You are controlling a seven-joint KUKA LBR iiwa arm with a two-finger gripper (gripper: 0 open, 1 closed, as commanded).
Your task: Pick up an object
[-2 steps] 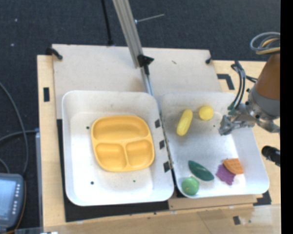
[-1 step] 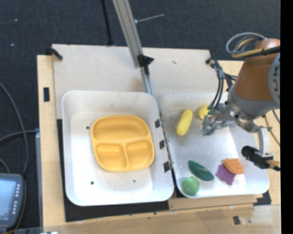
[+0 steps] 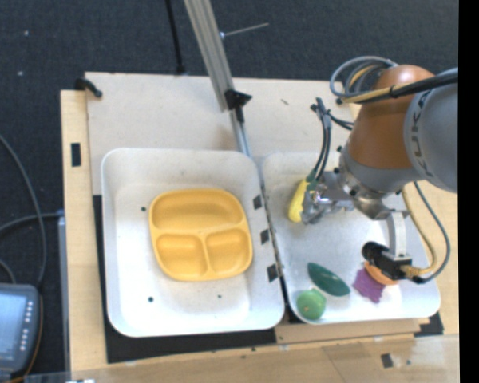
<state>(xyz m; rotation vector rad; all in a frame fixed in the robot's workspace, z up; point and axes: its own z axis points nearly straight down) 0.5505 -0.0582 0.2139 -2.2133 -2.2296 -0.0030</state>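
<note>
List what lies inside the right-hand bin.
In the right bin: a yellow object by the gripper, a dark green piece, a light green round one, a purple piece, an orange one. The arm covers the far part.

A pale wooden bench (image 3: 144, 114) stands on dark carpeted floor (image 3: 32, 38), cables trailing across it.

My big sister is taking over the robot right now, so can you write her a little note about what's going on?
Gripper: low in the right white bin, at the yellow banana-shaped toy. Whether it grips the toy cannot be told.
Left white bin: holds the yellow plastic divided plate.
Right bin, near edge: dark green oval piece, light green round piece, purple piece, orange piece.
Done: arm has reached an object.
Left: confirm a grasp and lift something clear of the bin.
</note>
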